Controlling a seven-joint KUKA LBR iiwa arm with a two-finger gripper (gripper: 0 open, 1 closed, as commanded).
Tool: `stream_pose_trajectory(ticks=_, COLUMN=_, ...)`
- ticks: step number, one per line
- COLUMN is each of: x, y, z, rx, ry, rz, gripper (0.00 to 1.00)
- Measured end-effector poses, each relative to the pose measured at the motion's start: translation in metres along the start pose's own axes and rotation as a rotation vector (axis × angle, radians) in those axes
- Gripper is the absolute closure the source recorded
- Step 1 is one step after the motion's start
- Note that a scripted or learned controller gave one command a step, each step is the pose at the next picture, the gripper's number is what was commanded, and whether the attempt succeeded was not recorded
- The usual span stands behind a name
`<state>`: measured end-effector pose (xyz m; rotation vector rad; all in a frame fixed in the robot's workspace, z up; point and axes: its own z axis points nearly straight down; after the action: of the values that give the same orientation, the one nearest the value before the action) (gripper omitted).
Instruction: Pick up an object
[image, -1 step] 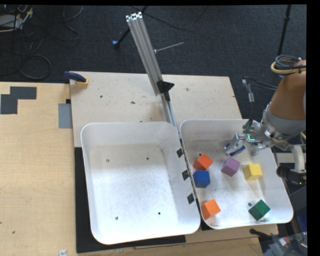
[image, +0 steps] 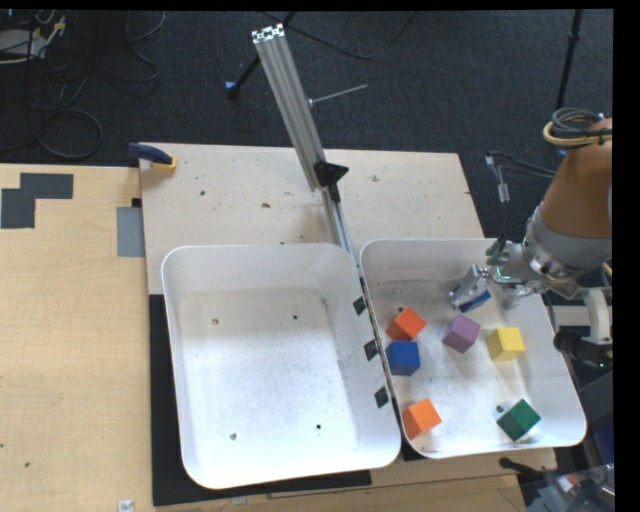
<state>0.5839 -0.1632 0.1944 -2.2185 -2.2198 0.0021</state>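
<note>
Small purple cube (image: 461, 333) lay ungrasped just below the two-finger metal gripper (image: 474, 290), whose jaw state could not be told; pickup remained undone.

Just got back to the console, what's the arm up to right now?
The arm's hand hangs over the right bin, just above the purple cube, with nothing visibly held. Two orange cubes, a blue cube, a yellow cube and a green cube all lie in that bin.
</note>
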Motion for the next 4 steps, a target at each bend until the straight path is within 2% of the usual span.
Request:
stream_pose_trajectory(ticks=2, x=-0.005, y=0.002, z=0.102, rx=0.005, ry=0.001, rz=0.001, gripper=0.0)
stream_pose_trajectory(ticks=3, x=-0.007, y=0.002, z=0.089, rx=0.002, ry=0.0, rz=0.005, gripper=1.0)
stream_pose_trajectory(ticks=4, x=-0.005, y=0.006, z=0.027, rx=-0.006, ry=-0.002, rz=0.0, gripper=1.0)
